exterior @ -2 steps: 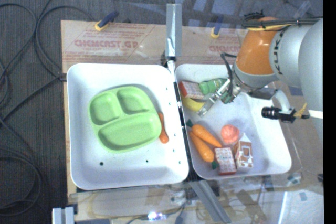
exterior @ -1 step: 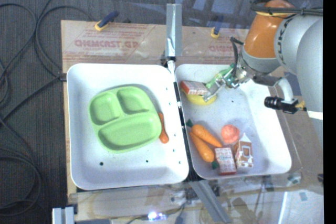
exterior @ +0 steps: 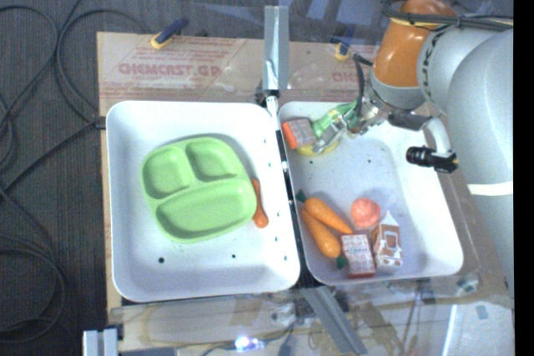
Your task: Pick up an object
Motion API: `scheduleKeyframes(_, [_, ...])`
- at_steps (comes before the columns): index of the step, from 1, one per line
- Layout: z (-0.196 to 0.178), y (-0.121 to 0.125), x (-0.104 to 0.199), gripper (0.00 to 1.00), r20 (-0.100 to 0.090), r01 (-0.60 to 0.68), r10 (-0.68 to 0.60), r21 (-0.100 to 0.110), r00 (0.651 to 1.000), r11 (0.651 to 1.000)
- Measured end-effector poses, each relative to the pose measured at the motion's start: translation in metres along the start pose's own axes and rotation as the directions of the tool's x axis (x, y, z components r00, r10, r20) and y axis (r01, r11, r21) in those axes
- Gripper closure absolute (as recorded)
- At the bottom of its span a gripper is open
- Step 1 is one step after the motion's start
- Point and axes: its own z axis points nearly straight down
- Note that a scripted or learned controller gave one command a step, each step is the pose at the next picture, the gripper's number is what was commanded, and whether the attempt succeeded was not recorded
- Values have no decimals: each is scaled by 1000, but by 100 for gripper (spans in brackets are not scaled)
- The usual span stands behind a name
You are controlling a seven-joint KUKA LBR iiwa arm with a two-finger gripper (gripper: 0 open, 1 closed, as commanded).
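My gripper [exterior: 340,122] is low over the far left corner of the right bin [exterior: 417,179], below the orange wrist band. Right under and beside it lies a small cluster: an orange-red block [exterior: 295,132], a yellow curved piece [exterior: 315,149] and a green piece [exterior: 325,123]. The gripper's tip blends into the green and yellow pieces, so I cannot tell whether anything is held. At the bin's near side lie two carrots [exterior: 325,215], a pink-red round fruit [exterior: 365,211] and two small cartons [exterior: 357,254].
The left bin [exterior: 133,263] holds a green divided plate [exterior: 198,186] with a thin carrot [exterior: 259,206] along its right edge. A raised divider [exterior: 286,179] separates the bins. The arm's grey body [exterior: 484,96] hangs over the right bin's right side.
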Motion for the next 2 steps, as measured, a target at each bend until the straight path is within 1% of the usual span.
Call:
scheduleKeyframes(1, [-7,-2,3,100,-10,5,-5,15,1000,1000])
scheduleKeyframes(2, [-10,1,2,0,-2,5,-5,4,1000,1000])
